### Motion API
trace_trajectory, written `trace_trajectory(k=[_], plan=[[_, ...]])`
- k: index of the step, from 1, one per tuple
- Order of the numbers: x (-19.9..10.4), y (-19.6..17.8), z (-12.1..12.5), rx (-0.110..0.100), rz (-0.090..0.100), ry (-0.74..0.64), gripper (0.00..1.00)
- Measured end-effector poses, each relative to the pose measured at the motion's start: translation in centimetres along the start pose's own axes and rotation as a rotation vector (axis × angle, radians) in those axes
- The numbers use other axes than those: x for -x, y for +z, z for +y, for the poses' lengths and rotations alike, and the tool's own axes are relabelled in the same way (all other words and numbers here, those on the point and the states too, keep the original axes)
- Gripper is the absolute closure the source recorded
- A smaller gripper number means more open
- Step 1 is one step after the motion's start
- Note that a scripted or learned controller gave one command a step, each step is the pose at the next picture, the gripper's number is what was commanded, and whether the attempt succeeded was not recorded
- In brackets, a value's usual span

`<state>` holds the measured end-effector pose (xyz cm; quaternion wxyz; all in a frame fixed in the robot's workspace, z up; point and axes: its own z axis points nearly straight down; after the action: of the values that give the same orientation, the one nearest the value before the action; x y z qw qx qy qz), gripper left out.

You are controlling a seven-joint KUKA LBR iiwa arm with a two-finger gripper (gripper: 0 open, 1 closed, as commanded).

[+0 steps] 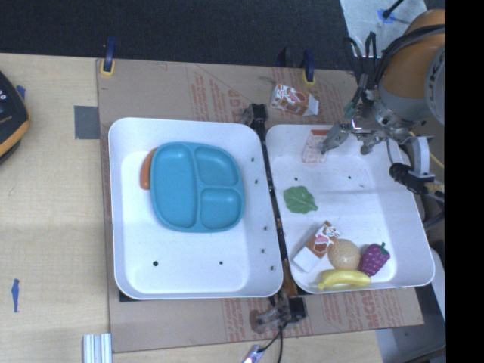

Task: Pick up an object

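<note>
Nearest us, a banana (344, 279) lies by the right bin's (401, 210) front rim, beside an onion (344, 254) and grapes (374, 259). Our gripper (349, 133) hangs wide open over the far end, holding nothing. Descending there, we judge it could close on bare bin floor.

The scene was lit evenly and quite brightly from above, with no strong direction. The two white bins (189, 278) were the brightest parts and looked a little washed out, with a pale bluish tint on the floor of the right bin (355, 203). Shadows were soft and short; a weak one lay beside the blue tray (198, 186). The dark floor (189, 10) at the top showed almost no detail. The picture was slightly soft and grainy everywhere. Small things were hard to read, and the arm (412, 70) looked a little blurred.
</note>
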<state>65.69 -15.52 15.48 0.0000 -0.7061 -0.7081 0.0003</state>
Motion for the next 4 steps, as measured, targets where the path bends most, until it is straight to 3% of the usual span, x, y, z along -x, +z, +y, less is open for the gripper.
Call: trace_trajectory(k=[1,2,3,4], plan=[[0.0,-1.0,0.0,-0.002,0.0,-0.002,1.0],[-7.5,-3.7,-3.7,-0.003,0.0,-0.004,1.0],[-7.5,-3.7,-3.7,-0.004,0.0,-0.003,0.0],[1.0,1.4,-0.1,-0.003,-0.001,0.001,0.0]])
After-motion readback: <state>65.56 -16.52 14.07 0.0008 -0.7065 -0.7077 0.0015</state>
